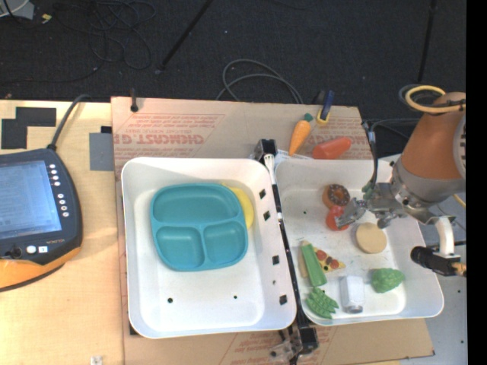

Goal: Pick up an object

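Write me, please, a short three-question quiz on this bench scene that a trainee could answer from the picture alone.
1. True or false: the teal divided plate lies in the right bin.
2. Which toy sits nearest the gripper: A the carrot, B the red tomato, C the broccoli?
3. Fill in: the carrot lies on the ____ behind the bins.

Key
1. False; it lies in the left bin.
2. B.
3. Cardboard.
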{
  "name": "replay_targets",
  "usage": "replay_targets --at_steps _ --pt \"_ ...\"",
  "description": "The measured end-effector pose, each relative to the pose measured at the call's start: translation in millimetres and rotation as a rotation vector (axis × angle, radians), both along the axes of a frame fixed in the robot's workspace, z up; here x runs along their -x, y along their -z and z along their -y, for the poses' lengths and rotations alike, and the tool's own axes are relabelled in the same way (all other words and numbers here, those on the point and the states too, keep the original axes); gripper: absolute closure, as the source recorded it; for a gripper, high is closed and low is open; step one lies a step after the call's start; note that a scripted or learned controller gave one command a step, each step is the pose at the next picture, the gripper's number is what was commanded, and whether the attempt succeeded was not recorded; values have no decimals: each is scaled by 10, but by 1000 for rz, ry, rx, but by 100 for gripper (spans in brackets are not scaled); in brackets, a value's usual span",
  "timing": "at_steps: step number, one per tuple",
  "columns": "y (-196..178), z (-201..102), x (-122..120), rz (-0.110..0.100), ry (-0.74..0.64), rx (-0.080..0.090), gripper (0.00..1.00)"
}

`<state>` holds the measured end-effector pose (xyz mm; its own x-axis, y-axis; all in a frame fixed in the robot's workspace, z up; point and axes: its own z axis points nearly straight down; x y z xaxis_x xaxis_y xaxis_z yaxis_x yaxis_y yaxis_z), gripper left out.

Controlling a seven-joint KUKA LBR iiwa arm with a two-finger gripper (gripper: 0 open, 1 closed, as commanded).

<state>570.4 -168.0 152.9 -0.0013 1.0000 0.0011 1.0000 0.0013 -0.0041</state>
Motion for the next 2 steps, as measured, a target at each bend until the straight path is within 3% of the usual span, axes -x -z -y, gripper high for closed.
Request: replay_targets --at_steps 1,2 --pt "686 -378 -529 3 -3 0 0" --pt "555 -356 -507 0 1 0 100"
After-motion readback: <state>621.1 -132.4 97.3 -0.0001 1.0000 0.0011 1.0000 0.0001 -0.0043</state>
